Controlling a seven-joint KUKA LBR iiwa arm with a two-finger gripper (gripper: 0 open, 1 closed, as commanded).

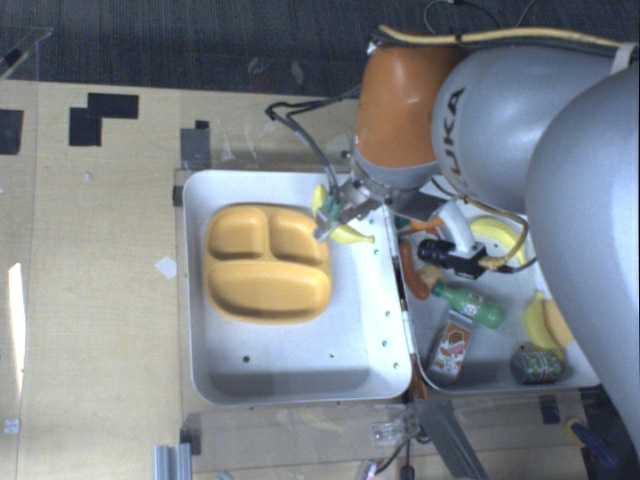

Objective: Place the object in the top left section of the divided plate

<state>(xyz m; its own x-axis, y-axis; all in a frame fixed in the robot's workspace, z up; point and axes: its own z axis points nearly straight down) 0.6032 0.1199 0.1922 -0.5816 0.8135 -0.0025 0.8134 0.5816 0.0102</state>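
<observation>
A yellow divided plate lies in the left white bin, with two small sections at the top and one long section below. My gripper hangs just off the plate's upper right corner, to the right of the top right section. Its fingers are shut on a small yellow object, which sticks out on both sides of them. The top left section is bare and lies about a plate's half-width to the left of the gripper.
The right bin holds a green bottle, a printed can, a yellow banana-like piece, a dark round item and a yellow ring. The arm's bulk covers the upper right.
</observation>
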